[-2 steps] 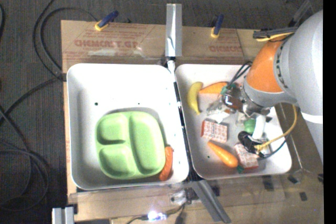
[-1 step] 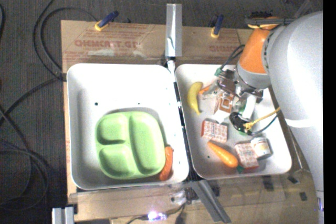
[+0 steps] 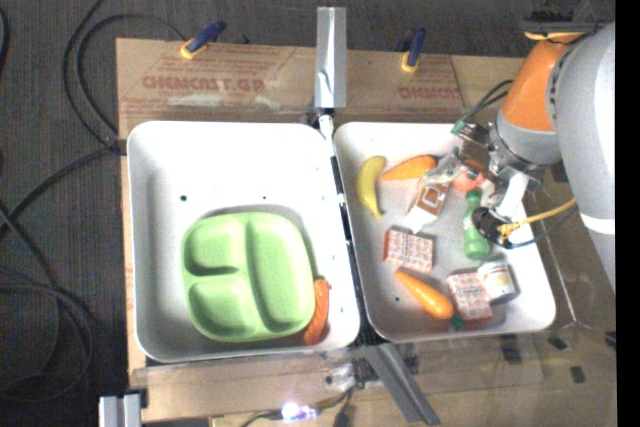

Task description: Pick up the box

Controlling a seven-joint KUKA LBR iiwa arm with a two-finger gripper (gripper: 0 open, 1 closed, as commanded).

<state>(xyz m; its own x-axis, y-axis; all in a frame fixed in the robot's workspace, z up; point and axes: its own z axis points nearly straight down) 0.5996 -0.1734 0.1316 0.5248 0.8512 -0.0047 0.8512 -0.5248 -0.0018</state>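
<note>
Small brown box is sitting tilted in the right bin, upper middle, just below an orange carrot-like piece, with the gripper hovering just beside its right edge; can't tell if it's spread or closed. Risk, judging from the crowding: fingers may be snagging the carrot piece or green bottle, or nudging the box away. Counting: one yellow banana, two patterned packs, one lower carrot, one can; left bin is holding one green divided plate.

Box crowded by carrot
</note>
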